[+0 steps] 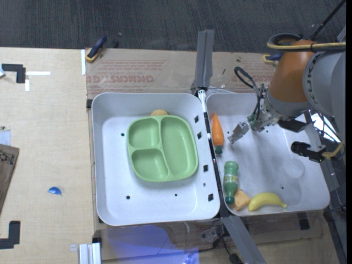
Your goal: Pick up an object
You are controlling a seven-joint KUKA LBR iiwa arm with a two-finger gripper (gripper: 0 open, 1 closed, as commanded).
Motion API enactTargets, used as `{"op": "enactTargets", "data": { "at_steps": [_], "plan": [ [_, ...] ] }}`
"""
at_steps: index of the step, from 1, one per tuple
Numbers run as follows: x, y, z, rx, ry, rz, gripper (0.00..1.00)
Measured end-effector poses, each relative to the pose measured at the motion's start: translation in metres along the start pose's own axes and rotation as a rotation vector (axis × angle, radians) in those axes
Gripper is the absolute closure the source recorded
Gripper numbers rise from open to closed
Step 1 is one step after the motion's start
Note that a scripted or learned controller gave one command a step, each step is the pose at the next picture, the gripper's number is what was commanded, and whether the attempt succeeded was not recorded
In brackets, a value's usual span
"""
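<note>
The arm (308,81) enters from the right side of the camera view and extends over the right bin (300,197), with its orange band sitting above the wrist. The gripper (238,133) hangs over the upper left area of that bin, fingers pointing toward the divider between the two bins. The fingers appear slightly parted and nothing is seen between them; the gripper is released and grasps no object. The carrot (218,131) lies just beside the gripper on its left, close to the fingertips but apart from them, running lengthwise along the bin's left wall. The green bottle (230,175) lies below the gripper, farther down the same wall, also lengthwise. Beyond the bottle, near the bin's lower edge, rests a small orange-yellow piece (240,199), touching or nearly touching the bottle's lower end; its identity cannot be determined. The banana (267,202) lies just beside that piece, well below the gripper and slightly to its right, curved with its ends pointing down. The left bin (107,164), well to the gripper's left past the divider, holds a green divided plate (163,147) with three compartments. A small yellowish object (159,113) shows at the plate's upper edge, mostly hidden behind it.
</note>
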State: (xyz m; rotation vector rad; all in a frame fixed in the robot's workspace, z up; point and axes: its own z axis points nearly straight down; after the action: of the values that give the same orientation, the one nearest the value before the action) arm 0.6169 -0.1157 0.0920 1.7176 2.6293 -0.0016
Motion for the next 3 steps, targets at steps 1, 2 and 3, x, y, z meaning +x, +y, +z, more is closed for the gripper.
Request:
{"op": "enactTargets", "data": {
  "at_steps": [1, 2, 3],
  "plan": [
    [-0.001, 0.0, -0.009, -0.001, -0.002, -0.001, 1.0],
    [-0.01, 0.041, 0.0, -0.002, -0.002, -0.118, 1.0],
    [0.02, -0.008, -0.033, -0.001, 0.0, -0.065, 1.0]
  ]
}}
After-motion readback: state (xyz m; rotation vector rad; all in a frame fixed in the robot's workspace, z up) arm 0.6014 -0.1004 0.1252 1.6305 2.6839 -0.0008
